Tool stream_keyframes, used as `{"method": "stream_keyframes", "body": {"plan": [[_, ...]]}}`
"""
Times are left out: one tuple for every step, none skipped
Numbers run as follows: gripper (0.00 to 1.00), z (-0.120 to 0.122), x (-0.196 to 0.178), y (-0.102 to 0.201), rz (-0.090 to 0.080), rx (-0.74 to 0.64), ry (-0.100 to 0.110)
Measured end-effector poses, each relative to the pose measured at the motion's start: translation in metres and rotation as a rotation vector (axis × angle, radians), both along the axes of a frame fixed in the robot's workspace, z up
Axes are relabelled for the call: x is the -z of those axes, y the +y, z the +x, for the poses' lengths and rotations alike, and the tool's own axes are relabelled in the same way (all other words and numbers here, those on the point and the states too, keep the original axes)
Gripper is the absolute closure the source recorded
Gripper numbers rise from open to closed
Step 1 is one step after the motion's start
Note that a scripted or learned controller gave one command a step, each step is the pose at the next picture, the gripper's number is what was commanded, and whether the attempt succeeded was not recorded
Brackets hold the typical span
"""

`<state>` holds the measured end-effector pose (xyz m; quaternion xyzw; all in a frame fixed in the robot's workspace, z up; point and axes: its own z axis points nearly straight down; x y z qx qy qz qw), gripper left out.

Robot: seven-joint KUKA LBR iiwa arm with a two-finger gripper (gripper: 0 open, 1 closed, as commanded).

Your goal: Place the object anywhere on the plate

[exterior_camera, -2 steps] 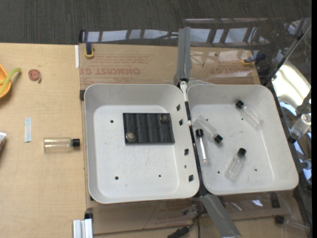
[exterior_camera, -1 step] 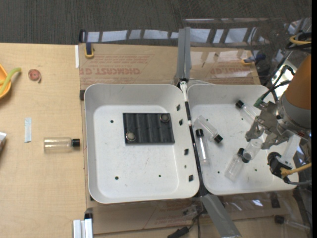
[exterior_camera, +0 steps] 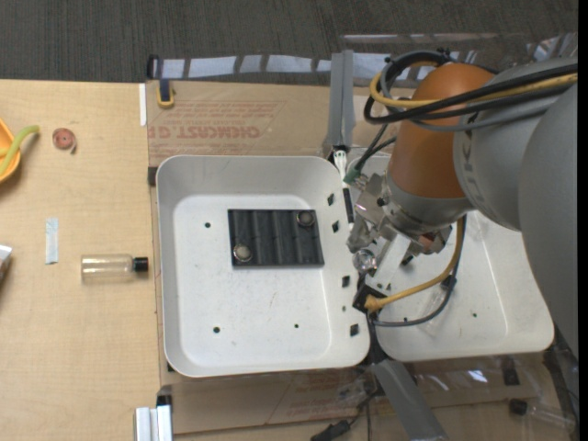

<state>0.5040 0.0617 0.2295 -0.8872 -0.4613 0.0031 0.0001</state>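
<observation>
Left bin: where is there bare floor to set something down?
In the left bin, open floor runs below the dark plate and along its left side. It is crowded at the right wall, where the end effector and cables hang.

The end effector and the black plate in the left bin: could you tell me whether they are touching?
Apart. The camera view shows bare white bin floor between the black plate and the end effector.
</observation>
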Motion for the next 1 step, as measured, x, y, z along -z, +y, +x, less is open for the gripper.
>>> {"method": "stream_keyframes", "body": {"plan": [[0.00, 0.0000, -0.0001, -0.0002, 0.000, 0.000, 0.000]]}}
